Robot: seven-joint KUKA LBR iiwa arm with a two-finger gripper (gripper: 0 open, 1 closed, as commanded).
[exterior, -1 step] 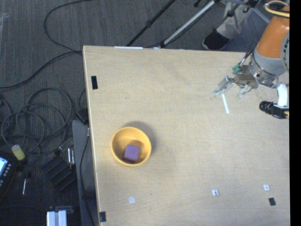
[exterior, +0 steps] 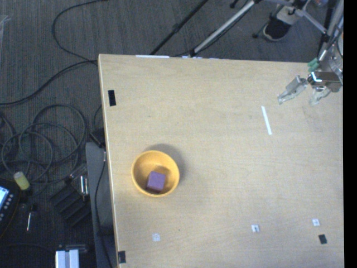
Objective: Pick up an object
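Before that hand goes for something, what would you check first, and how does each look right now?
1. Target in view: purple block sits inside the yellow bowl: ok.
2. Block free to grab: nothing lies on it: ok.
3. Hand above the block: not ok, it hangs far off near the table's right edge.
4. Hand open wide enough: ok, its fingers look spread with nothing between them.
5. Path across the table: a white stick lies between: cannot tell if it matters.
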